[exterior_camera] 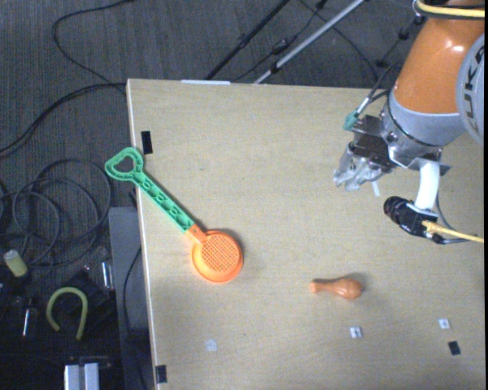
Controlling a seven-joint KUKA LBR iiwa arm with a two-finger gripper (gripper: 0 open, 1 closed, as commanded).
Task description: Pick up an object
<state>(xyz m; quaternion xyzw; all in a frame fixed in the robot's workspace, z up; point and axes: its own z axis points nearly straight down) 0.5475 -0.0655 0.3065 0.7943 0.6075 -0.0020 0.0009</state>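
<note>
The small orange toy [337, 287], shaped like a drumstick with a round bulb at one end and a thin neck at the other, lies flat on the tan desk [268, 128], toward the near right of the surface and well apart from everything else. We judge it the handiest target, since the gripper [356, 173] hangs above the desk up and slightly right of it, with nothing between. The gripper is blurred, and we cannot tell whether it stands apart or together; we see nothing held in it.

We expect the toy to be light, hollow plastic, stiff and rather smooth, so it may roll or squirt sideways under a careless pinch. In our view the bulb is the better place to take hold, squeezed across its width, because the neck offers little to grip.

Further left lies a toy strainer [215, 256], its orange mesh head joined to a long green handle [159, 197] that runs up and left to a loop. We reckon it also light and stiff; its handle, taken across the middle, would suit a second choice.
</note>
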